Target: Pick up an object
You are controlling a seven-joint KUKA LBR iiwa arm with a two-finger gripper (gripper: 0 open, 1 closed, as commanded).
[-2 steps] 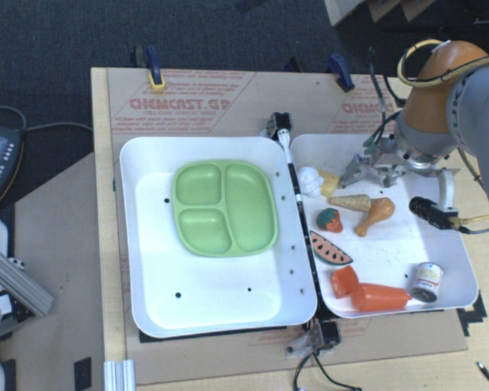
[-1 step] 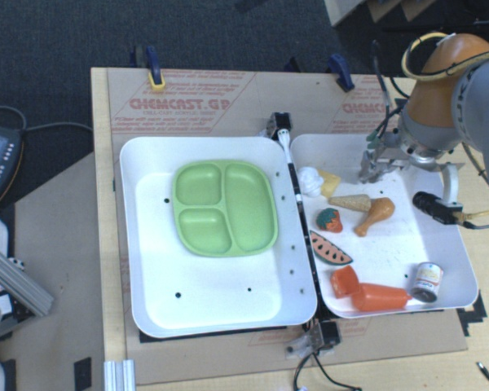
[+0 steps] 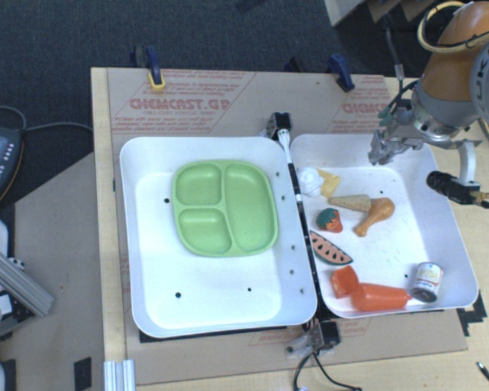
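Grey gripper [image 3: 385, 149] hanging over the far side of the right white bin [image 3: 450, 243], apart from the toys. Cannot tell whether open or closed. Brown toy chicken leg [image 3: 376, 213] lying in the middle of that bin, right against a tan toy bread stick [image 3: 348, 203]. Best to come straight down over the leg's thin end, away from the bread, then squeeze gently and lift slowly. Red letters "CHEMCAST GP" printed on the brown cardboard surface [image 3: 179, 103]. Label on the small tin can [image 3: 426, 282] too tiny to read.

Brown board-topped bench [image 3: 228, 96], printed in red. Bearing two white bins touching side by side: left bin [image 3: 147, 300], right bin [image 3: 452, 251].
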